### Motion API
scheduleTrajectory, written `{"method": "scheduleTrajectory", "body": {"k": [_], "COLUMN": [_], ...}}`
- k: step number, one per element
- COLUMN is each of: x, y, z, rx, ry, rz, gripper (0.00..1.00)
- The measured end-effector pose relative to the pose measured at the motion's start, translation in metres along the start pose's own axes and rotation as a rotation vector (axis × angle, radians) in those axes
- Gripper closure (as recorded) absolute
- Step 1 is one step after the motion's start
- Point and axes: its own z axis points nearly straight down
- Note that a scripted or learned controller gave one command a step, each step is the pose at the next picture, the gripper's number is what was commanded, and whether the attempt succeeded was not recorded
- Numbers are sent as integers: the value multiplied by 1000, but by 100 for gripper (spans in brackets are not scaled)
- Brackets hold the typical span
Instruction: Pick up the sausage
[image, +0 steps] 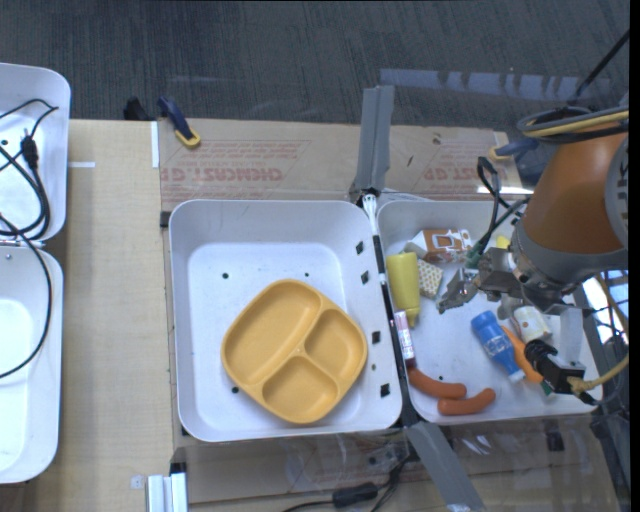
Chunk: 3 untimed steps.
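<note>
Cardboard sheeting (300, 160) covers the desk (110, 300) under two shallow white bins, with dark carpet (250, 50) beyond its far edge. The arm (575, 190), grey with a broad orange band, reaches over the right bin (440, 430), and its hand (462, 288) hangs above that bin's middle; the metal fingers are small and dark against the clutter, so I cannot tell whether they are spread or pressed together, and nothing is clearly seen between them. The sausage (436, 382) lies below the hand toward the near rim, a second similar one (467, 402) just beside it. A yellow bottle (404, 282) stands close to the hand on the side toward the divider, a marker (405, 338) lies along that divider, and a blue bottle (493, 336) lies just beneath the hand on the arm's side. A printed packet (445, 241) sits beyond the hand, partly hidden by cables. Well apart, in the left bin (200, 240), rests a yellow divided plate (294, 350). White trays (30, 300) with black cords are cut off at the far left edge
</note>
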Motion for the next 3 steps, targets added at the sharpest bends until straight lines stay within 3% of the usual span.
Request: {"method": "scheduleTrajectory", "body": {"k": [1, 2, 3], "x": [150, 241, 294], "y": [-43, -68, -69], "z": [7, 59, 107], "rx": [-1, 1, -2], "ry": [-1, -3, -3], "rz": [104, 33, 290], "gripper": [0, 0, 0]}}
